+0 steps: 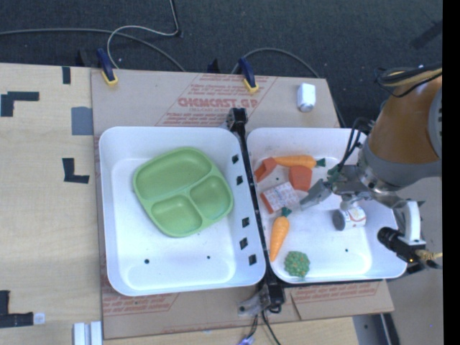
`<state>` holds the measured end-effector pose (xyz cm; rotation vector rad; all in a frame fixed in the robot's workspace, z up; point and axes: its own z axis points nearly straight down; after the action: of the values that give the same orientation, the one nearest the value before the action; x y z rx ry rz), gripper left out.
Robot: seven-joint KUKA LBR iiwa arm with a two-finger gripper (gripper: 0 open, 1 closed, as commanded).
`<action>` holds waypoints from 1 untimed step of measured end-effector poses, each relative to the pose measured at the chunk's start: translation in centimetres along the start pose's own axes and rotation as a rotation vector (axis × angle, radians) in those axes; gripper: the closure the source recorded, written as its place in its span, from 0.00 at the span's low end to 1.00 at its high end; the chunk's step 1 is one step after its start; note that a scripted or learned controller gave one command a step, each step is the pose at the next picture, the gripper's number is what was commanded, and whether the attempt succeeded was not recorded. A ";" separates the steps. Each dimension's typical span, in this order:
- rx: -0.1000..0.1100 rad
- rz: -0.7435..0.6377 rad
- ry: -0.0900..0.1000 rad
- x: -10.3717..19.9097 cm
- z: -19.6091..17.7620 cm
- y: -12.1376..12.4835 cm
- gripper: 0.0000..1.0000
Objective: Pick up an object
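Two carrots sit in your right bin [359, 264], the landmark for all that follows. Nearest you, at its front edge, lies a green broccoli piece [296, 263]; just behind it a carrot [278, 236] stands on end by the left wall. Mid-bin, the gripper [316, 195] reaches in from the right, its tip beside a small packet [279, 195]; you cannot tell how it is set. Behind that lie orange blocks [277, 171] and the second carrot [295, 162]. Beyond the left wall rests a green plate [183, 190].
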<state>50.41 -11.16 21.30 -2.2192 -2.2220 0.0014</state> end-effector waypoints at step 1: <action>-0.014 0.002 -0.001 0.5 11.6 6.9 0.00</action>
<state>57.31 -10.61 9.73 -2.2284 -2.2279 -0.0122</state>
